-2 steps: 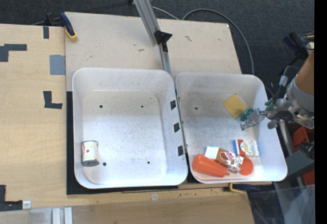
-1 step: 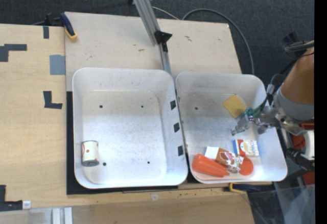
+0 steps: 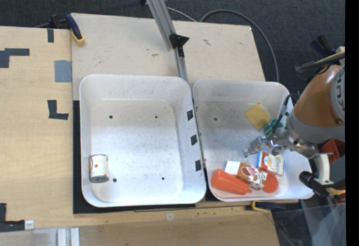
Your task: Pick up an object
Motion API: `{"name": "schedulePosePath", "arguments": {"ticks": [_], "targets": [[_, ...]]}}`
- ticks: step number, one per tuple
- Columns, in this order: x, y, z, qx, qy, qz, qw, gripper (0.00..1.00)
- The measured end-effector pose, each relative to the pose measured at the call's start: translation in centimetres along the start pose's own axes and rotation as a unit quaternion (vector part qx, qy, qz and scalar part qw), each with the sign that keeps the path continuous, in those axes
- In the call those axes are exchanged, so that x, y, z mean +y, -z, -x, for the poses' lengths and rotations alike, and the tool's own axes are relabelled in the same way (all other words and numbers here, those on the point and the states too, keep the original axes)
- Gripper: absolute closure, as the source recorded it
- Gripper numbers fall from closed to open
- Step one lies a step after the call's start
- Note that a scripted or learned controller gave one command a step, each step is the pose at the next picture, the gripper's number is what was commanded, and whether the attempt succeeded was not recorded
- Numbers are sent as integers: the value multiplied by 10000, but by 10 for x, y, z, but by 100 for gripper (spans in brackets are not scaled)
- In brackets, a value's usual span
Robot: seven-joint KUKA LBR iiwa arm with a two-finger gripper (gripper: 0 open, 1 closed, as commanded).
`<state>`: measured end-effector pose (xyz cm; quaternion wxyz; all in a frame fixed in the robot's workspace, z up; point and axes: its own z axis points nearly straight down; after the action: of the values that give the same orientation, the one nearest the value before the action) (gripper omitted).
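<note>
My gripper (image 3: 265, 145) hangs low in the right bin (image 3: 224, 99), reaching in from the right on the grey arm with its orange band (image 3: 318, 106). Just below it lies a small white, red and blue carton (image 3: 271, 163). A yellow sponge (image 3: 257, 116) rests just above and to the left of the gripper, and a small green item (image 3: 273, 125) sits against the wrist. Along the bin's front edge lie an orange carrot-shaped toy (image 3: 229, 182) and a red-brown packet (image 3: 252, 174). I see nothing lifted off the bin floor.
The left bin (image 3: 134, 85) holds a small white and orange can (image 3: 99, 168) near its front left corner. A slanted metal pole (image 3: 160, 7) crosses the bench behind the bins. A black cable (image 3: 263, 35) loops behind the right bin.
</note>
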<state>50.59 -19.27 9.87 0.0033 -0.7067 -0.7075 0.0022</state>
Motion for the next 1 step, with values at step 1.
{"name": "schedulePosePath", "arguments": {"ticks": [1], "targets": [[1, 13, 0, -2, 4, 21, 10000, 100]]}}
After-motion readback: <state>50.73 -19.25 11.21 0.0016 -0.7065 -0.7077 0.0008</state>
